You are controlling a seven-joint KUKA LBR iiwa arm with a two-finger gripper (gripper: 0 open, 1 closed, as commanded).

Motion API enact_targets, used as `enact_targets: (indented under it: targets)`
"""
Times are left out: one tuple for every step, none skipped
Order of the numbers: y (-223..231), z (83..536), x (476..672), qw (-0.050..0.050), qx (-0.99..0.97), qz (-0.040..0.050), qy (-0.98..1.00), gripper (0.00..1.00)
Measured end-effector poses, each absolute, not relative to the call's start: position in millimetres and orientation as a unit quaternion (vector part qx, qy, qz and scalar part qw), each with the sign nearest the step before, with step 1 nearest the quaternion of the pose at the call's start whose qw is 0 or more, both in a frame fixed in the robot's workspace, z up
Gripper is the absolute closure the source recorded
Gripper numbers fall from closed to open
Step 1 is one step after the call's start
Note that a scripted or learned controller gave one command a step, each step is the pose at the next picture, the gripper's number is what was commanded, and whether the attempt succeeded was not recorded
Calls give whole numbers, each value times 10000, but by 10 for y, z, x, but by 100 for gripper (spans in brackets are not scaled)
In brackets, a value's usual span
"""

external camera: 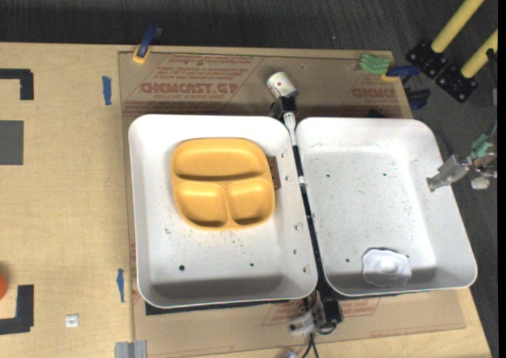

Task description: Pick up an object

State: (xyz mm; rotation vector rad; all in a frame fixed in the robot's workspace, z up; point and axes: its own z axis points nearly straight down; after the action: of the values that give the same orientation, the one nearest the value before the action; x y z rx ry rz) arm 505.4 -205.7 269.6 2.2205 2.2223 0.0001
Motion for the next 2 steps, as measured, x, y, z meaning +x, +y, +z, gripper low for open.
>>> enact_targets:
  targets:
    - [-1580, 1625, 4865, -5, 7105, -1, 7037, 0]
    - [-1287, 854, 5712, 14, 6835, 11, 7300, 0]
